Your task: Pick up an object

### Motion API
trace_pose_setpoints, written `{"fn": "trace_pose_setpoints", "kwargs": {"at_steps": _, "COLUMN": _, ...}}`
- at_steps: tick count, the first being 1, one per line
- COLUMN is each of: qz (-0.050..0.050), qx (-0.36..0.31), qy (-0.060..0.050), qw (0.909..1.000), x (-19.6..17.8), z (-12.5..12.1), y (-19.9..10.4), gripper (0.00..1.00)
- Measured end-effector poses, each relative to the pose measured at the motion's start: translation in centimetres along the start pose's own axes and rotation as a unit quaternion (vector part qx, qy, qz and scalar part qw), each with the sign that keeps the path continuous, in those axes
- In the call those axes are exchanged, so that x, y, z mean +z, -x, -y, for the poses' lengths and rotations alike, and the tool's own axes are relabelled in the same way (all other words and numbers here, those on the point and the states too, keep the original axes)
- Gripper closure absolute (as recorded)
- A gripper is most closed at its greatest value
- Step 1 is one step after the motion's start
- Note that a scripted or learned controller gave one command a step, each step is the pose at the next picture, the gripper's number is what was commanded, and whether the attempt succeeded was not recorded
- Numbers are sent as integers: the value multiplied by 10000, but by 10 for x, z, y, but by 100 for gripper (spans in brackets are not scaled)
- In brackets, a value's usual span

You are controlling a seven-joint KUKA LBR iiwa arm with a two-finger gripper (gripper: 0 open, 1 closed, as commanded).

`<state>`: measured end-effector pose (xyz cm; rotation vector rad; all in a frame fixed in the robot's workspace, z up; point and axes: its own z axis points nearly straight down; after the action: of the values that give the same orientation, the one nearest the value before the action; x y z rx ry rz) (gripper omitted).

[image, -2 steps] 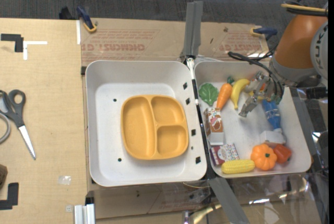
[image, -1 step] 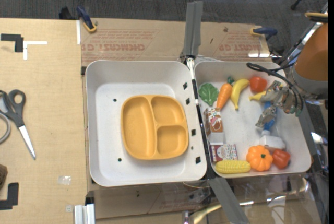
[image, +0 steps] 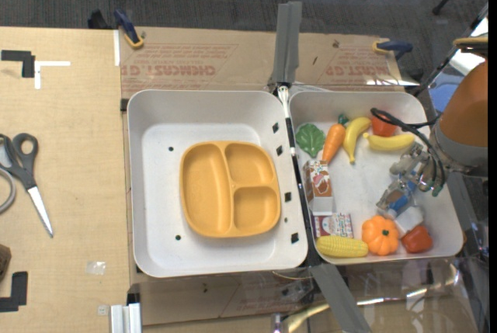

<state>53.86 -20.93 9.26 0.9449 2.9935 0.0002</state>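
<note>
Camera view puts the gripper (image: 405, 182) low inside the right bin (image: 351, 172), over a blue object (image: 397, 203); I cannot tell its grip. Beside that object toward the bin's near wall sit a pumpkin (image: 380, 235) and a red pepper (image: 417, 239).

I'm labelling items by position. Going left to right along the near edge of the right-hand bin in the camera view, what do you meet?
Corn cob → small orange pumpkin → red pepper.
</note>
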Motion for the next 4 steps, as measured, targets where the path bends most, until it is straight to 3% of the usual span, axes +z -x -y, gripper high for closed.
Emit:
{"fn": "trace_pose_setpoints", "kwargs": {"at_steps": 1, "qz": 19, "qx": -16, "qy": 1, "qw": 10000, "x": -10, "z": -1, "y": 1, "gripper": 100}}
{"fn": "trace_pose_setpoints", "kwargs": {"at_steps": 2, "qz": -6, "qx": 1454, "qy": -6, "qw": 9894, "x": 1, "z": -72, "y": -21, "gripper": 100}}
{"fn": "trace_pose_setpoints", "kwargs": {"at_steps": 3, "qz": 6, "qx": 1032, "qy": -6, "qw": 9947, "x": -51, "z": -3, "y": 29, "gripper": 100}}
{"fn": "trace_pose_setpoints", "kwargs": {"at_steps": 4, "qz": -13, "qx": 839, "qy": -5, "qw": 9965, "x": 1, "z": -32, "y": -57, "gripper": 100}}
